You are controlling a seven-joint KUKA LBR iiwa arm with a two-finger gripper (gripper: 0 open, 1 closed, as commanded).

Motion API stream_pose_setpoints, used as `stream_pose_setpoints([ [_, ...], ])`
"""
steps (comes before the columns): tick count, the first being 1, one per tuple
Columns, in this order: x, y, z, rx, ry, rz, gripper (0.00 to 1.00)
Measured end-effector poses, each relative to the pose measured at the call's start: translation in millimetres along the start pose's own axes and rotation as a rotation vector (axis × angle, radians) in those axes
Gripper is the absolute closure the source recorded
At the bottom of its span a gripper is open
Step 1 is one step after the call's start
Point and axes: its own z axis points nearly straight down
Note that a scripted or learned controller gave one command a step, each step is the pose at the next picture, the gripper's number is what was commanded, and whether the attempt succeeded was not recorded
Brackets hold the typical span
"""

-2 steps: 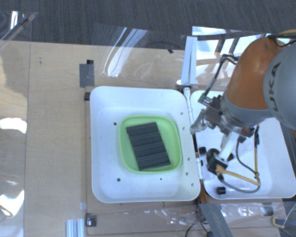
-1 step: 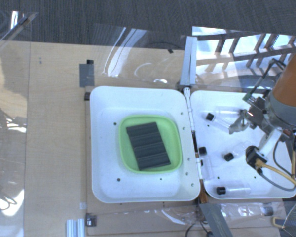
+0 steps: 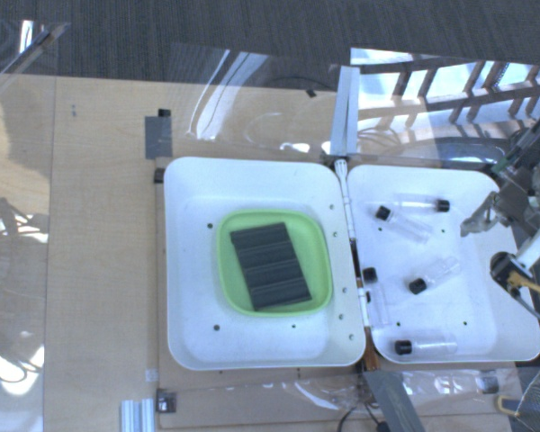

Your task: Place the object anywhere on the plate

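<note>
I noted gripper (image 3: 504,207) at right bin's (image 3: 513,354) right edge, grip state indiscernible; vial (image 3: 412,207) pick pending, green plate (image 3: 319,241) next.

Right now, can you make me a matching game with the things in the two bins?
Things:
1. green plate
2. dark ridged block
3. clear vials with black caps
4. gripper

Places:
A. lying on the plate
B. scattered in the right bin
C. in the left bin
D. at the right bin's far right edge

Pairs: 1-C, 2-A, 3-B, 4-D

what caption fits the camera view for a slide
Dark ribbed rectangular block lying on the green square plate in the left white bin.
</note>
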Motion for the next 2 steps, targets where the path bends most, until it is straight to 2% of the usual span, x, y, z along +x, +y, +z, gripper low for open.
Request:
stream_pose_setpoints([
  [1,-24,35,-46,-0.002,0.0,0.114,0.0],
  [2,-39,33,-24,0.003,-0.001,0.195,0.0],
])
